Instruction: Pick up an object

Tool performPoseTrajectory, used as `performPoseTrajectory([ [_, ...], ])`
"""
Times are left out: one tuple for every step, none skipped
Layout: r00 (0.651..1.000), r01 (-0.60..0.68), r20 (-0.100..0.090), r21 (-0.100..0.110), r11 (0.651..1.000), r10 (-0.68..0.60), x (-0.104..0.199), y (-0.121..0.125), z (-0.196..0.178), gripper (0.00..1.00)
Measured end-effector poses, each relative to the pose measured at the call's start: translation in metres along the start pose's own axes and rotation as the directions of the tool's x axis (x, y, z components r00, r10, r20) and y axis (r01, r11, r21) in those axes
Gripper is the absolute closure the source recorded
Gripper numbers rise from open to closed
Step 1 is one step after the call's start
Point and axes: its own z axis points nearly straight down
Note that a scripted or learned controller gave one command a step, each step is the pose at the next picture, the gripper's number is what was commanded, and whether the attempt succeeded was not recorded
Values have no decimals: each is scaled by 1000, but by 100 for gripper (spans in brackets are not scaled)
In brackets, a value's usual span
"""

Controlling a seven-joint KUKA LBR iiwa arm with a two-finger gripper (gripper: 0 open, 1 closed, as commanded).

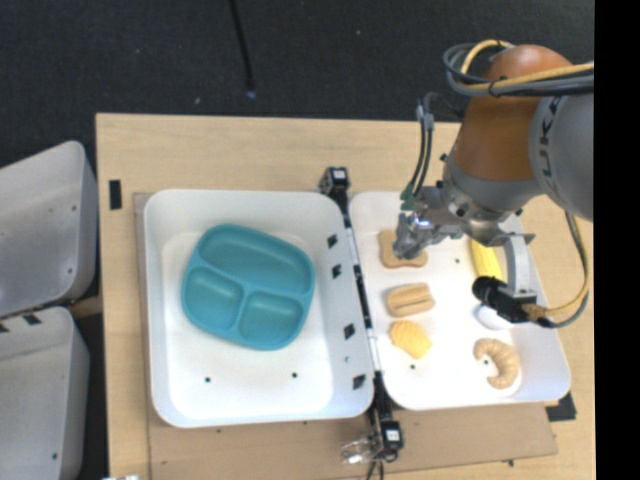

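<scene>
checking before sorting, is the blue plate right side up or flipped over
Right side up: the blue plate lies flat in the left bin with its three hollow sections facing up.

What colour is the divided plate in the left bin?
Teal blue; the plate shows plainly in the camera view.

We cannot make out how the gripper (411, 236) stands, as the wrist above hides its tips. It covers much of a tan food piece (402, 256), and the arm's body overlaps a yellow item (486, 260) (shape unclear).
</scene>
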Motion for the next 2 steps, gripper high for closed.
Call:
performPoseTrajectory([
  [1000,-2,1,2,1000,2,44,-21,10,100],
  [1000,0,0,-1,1000,0,98,-29,1,100],
])
